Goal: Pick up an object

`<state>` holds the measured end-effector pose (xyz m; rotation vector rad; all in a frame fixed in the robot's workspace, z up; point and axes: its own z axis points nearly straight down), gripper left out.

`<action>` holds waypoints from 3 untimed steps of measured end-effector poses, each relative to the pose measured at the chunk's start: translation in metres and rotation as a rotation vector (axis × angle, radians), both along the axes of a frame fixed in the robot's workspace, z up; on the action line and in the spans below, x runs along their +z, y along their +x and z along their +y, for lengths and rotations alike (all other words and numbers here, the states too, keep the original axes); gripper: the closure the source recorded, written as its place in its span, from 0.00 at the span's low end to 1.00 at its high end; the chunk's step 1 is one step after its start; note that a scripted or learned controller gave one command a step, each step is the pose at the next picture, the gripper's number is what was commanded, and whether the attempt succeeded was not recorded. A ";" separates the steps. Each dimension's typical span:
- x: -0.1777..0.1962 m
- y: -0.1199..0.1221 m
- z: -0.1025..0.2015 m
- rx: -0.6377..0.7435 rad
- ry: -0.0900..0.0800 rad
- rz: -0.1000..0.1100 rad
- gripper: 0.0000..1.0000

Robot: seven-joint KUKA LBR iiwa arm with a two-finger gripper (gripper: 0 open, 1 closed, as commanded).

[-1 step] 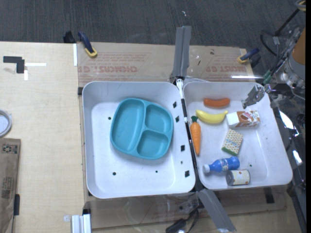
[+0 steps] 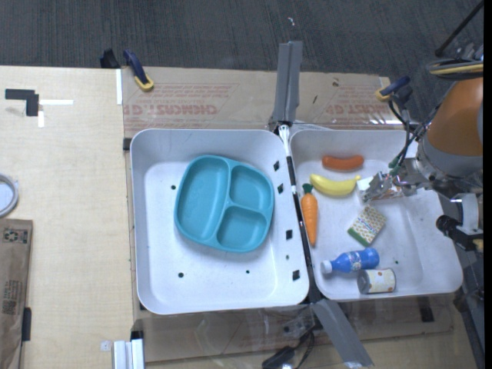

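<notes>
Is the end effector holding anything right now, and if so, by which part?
Cannot be told. The end effector hovers in the right bin, just right of the banana and above the sponge; no object shows in its grip.

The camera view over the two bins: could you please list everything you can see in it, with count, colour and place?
plate: one, teal, three compartments, in the left bin
left bin: one, white, shallow
right bin: one, white, shallow, beside the left one
sausage: one, orange-red, far end of the right bin
banana: one, yellow, just nearer than the sausage
carrot: one, orange with green top, along the right bin's left wall
sponge: one, yellow-green, middle of the right bin
bottle: one, blue with white cap, lying near the front
can: one, pale label, lying beside the bottle
clamps: two, blue and yellow, far edge of the bench
arm: one, grey with orange band, right side
hand: one, metallic, over the right bin beside the banana
</notes>
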<state>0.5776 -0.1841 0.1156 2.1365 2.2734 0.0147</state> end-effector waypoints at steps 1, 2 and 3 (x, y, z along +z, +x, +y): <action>-0.002 -0.006 0.001 -0.004 0.006 0.021 1.00; -0.002 -0.006 0.001 -0.004 0.006 0.021 0.00; -0.024 -0.010 -0.002 -0.013 0.008 0.024 0.00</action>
